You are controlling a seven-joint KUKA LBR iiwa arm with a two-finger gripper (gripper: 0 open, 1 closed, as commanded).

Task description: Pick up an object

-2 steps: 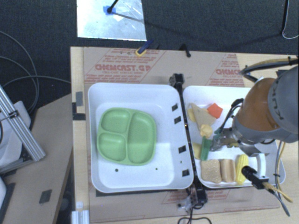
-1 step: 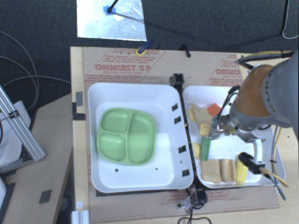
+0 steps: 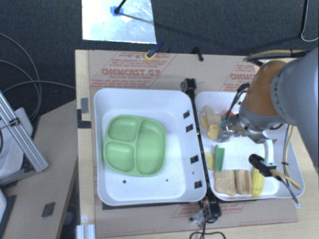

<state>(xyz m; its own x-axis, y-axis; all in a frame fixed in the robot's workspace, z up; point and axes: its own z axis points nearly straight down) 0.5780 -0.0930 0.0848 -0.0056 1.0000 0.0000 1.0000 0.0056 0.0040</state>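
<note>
**Low over the right bin, nothing lifted yet**

Lower right of frame, bread slices (image 3: 233, 181) and a green block (image 3: 219, 158) lie in my right bin (image 3: 294, 176). Above them my pincer (image 3: 227, 131) hovers beside a yellow piece (image 3: 213, 132); its grip I cannot tell. Pickup remains undone.

**Mirrored red print on the cardboard**

A cardboard sheet (image 3: 124, 66) lies under both bins. Along its edge at 12 o'clock from the left bin (image 3: 149, 96), red block lettering (image 3: 130, 72) runs reversed and cannot be read with certainty. A second red print (image 3: 243, 76), at 12 o'clock from the right bin (image 3: 209, 97), is partly covered and also illegible.
</note>
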